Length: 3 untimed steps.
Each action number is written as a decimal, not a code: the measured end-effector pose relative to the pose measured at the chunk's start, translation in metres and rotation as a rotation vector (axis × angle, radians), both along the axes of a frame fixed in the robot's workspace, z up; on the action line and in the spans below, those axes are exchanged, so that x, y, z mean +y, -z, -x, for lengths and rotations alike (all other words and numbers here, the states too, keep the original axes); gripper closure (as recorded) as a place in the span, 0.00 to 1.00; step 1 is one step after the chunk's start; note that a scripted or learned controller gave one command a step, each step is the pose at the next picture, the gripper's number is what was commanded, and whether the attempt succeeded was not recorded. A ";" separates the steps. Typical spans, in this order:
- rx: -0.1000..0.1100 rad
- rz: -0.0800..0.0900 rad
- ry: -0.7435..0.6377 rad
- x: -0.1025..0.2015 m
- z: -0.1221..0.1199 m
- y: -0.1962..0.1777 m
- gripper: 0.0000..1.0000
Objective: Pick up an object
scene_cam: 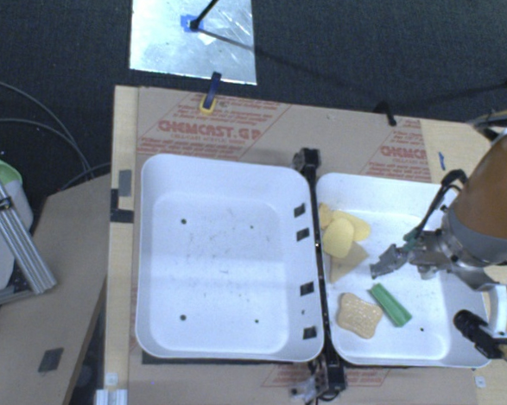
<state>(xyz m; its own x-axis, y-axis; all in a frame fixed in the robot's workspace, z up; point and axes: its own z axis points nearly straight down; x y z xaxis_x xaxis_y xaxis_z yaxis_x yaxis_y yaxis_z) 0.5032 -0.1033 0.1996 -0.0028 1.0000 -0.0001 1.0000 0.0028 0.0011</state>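
Note:
The right bin (391,194) holds a cluster of pale yellow pieces (340,234) against its left wall, a tan cracker-like piece (358,315) near the front and a green bar (390,305) beside it. My gripper (386,262) hangs over the middle of this bin, just right of the yellow pieces and above the green bar. Nothing shows between its fingers. The grey arm with its orange band (496,201) comes in from the right.
The left bin (223,260) sits beside the right one, with a black clip rail (307,236) between them. Both rest on a cardboard sheet (241,131). A metal frame (9,223) stands at the far left.

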 end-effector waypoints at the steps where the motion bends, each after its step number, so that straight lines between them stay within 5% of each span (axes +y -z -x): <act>1: 0.000 0.001 0.002 -0.022 -0.043 0.121 0.00; 2: -0.005 -0.005 -0.011 0.078 0.017 0.010 0.00; 3: -0.004 -0.001 0.000 0.072 0.015 0.004 1.00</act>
<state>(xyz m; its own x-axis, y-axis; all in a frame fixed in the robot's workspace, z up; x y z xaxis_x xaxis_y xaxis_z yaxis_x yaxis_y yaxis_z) 0.4884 -0.0310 0.1953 -0.0029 1.0000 0.0010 1.0000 0.0029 0.0051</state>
